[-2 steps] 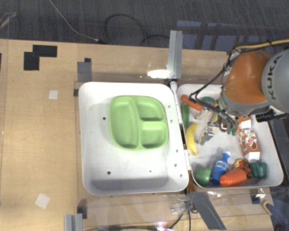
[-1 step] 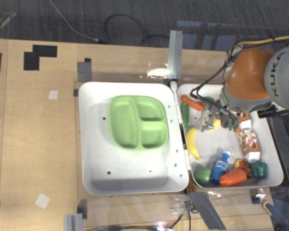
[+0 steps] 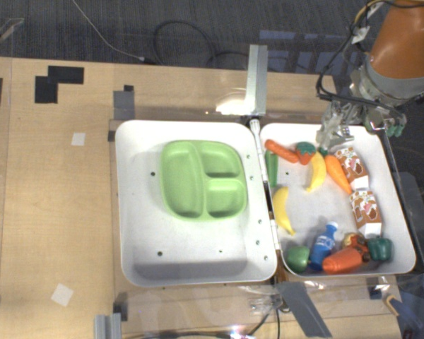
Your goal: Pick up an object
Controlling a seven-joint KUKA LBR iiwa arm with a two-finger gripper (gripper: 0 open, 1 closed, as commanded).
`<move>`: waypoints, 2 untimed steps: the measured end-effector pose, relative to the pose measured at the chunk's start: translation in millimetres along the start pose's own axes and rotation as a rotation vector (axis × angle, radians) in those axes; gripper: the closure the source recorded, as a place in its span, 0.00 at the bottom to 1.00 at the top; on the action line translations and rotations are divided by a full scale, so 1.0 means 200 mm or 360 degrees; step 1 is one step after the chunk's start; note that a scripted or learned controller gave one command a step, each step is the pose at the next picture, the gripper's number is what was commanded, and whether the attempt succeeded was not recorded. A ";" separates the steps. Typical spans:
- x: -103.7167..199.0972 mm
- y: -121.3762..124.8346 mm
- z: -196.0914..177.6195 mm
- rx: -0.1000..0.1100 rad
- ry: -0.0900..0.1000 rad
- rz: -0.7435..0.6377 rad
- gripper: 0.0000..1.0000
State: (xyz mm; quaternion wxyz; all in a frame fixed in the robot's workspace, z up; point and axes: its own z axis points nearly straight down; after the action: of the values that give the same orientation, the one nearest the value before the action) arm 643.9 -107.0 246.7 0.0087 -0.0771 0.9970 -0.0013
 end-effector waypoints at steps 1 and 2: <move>0.00 0.00 0.01 -0.0003 0.0007 -0.0001 0.00; 0.42 0.03 0.66 -0.0012 0.0031 -0.0014 0.00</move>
State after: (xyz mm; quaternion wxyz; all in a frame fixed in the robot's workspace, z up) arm 562.3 -113.9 112.9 -0.0014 -0.0814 0.9967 0.0015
